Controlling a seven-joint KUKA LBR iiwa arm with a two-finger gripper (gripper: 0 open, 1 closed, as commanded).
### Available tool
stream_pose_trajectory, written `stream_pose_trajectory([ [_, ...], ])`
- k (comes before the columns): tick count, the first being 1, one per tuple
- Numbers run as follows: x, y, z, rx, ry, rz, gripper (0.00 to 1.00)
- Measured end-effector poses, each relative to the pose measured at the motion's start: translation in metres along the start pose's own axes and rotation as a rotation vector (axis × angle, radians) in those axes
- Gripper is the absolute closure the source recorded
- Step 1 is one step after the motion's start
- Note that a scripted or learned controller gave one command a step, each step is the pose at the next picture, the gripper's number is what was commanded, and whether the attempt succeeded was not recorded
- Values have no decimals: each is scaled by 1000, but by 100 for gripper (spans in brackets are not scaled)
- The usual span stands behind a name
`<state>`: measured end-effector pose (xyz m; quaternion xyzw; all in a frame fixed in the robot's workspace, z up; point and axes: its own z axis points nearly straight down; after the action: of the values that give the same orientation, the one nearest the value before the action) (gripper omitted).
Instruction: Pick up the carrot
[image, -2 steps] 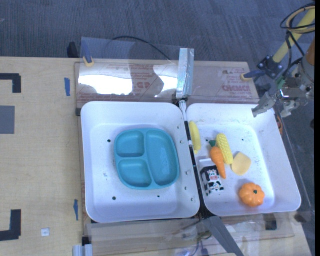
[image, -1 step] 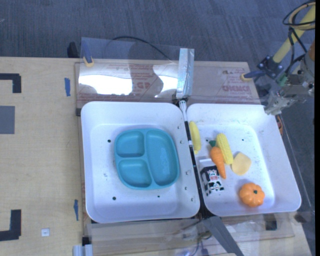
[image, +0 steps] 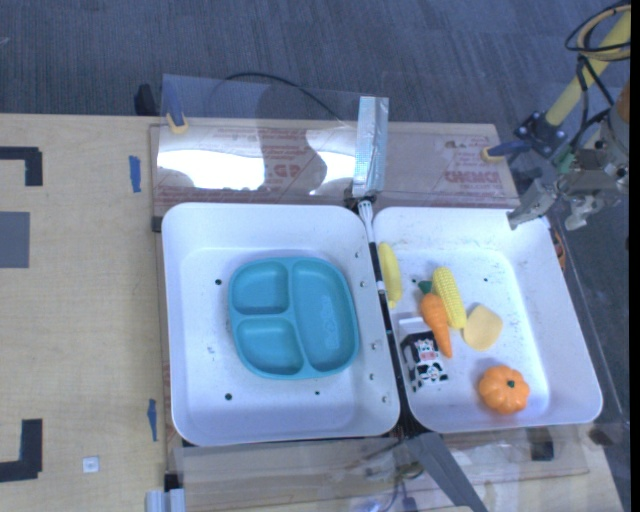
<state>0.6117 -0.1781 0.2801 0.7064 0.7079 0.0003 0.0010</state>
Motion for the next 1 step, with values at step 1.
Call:
stream_pose_trajectory([
  [1, 67, -60, 125, 10, 5, -275, 0],
])
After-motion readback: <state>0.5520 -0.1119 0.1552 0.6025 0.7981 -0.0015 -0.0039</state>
